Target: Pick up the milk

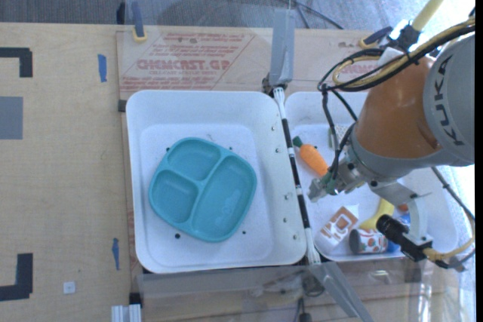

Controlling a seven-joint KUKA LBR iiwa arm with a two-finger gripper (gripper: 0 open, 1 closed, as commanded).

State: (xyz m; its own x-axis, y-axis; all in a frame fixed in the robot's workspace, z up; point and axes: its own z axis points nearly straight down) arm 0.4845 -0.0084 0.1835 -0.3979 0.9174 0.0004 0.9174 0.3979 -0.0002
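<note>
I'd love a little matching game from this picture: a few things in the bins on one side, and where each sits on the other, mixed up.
Things:
1. teal divided plate
2. toy carrot
3. milk carton
4. gripper

Places:
A. near the front edge of the right bin, beside a small can
B. above the right bin, between the carrot and the carton
C. in the middle of the left bin
D. in the right bin, close to the divide between the bins

Pairs: 1-C, 2-D, 3-A, 4-B
</note>
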